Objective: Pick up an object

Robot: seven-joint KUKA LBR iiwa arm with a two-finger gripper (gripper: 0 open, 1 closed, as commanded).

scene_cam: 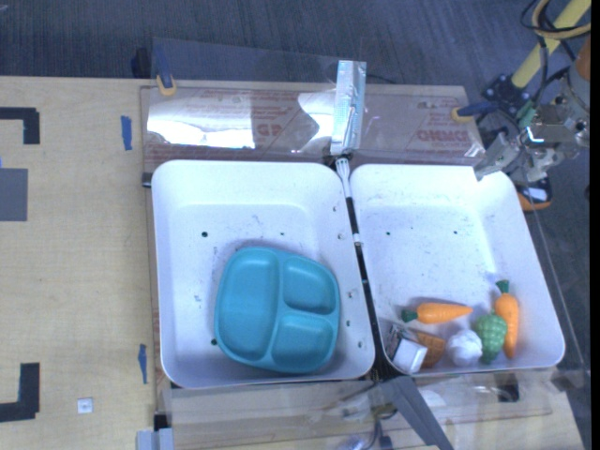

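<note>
Task objs sit bunched in the right bin [441,223], all in its near-right corner, hard against the near wall and right wall. Count: 2 orange carrots, one lying flat [441,313] pointing left-right, one upright-ish [507,319] along the right wall w/ green top; 1 green leafy veg [489,330] between them, touching the right carrot; 1 white round item [464,346] just below-left of the green one; 1 small white-and-dark cup-like piece [409,352] at the near-left of the cluster, w/ a brownish item [430,340] beside it, can't tell what it is. Pieces touch or nearly touch, so little gap between them; the flat carrot has the freest top side.

Rest of right bin floor is bare white: far half and left side give wide room.

Left bin [187,214] holds 1 teal divided plate [277,309], 3 compartments, lying in the near-centre, its right edge near the wall shared by the 2 bins. Far part of that bin is bare.

Tool [527,154] is at the far-right corner of the right bin, over the rim, well apart from the cluster. Open or closed: can't tell, too cluttered w/ cables.

Behind bins: clear plastic sheet [244,111] on the counter [66,251].
</note>
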